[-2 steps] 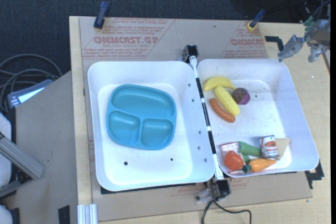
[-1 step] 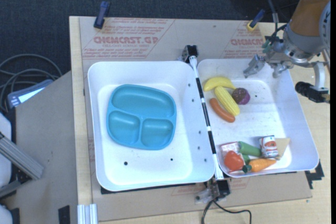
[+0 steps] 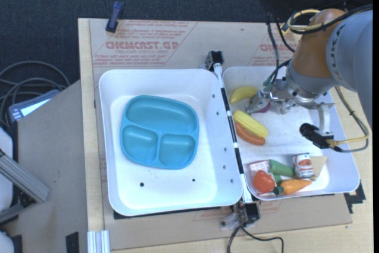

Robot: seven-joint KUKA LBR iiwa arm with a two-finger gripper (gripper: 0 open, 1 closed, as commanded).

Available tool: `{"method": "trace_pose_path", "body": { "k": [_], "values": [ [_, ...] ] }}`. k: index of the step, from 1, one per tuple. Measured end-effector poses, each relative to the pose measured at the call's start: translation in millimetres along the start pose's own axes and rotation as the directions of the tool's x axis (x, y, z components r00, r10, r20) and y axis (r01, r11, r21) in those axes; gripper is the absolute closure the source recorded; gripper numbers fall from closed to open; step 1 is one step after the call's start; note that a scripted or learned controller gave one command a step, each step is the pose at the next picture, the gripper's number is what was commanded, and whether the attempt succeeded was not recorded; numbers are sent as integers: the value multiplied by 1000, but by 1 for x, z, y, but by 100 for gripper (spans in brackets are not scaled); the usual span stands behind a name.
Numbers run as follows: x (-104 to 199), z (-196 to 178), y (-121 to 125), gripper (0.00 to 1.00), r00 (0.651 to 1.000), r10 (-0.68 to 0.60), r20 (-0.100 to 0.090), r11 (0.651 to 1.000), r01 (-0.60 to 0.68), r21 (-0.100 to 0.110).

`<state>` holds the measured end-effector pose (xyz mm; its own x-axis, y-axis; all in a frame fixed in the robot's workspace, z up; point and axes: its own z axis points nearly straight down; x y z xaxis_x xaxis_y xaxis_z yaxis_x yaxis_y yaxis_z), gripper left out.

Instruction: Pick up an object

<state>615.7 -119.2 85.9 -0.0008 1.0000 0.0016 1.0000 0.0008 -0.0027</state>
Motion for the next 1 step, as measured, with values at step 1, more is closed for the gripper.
{"method": "trace_pose_path", "body": {
  "k": [1],
  "values": [
    [20,2,40,0,1000,0,5,1000,0,15]
  ]
}}
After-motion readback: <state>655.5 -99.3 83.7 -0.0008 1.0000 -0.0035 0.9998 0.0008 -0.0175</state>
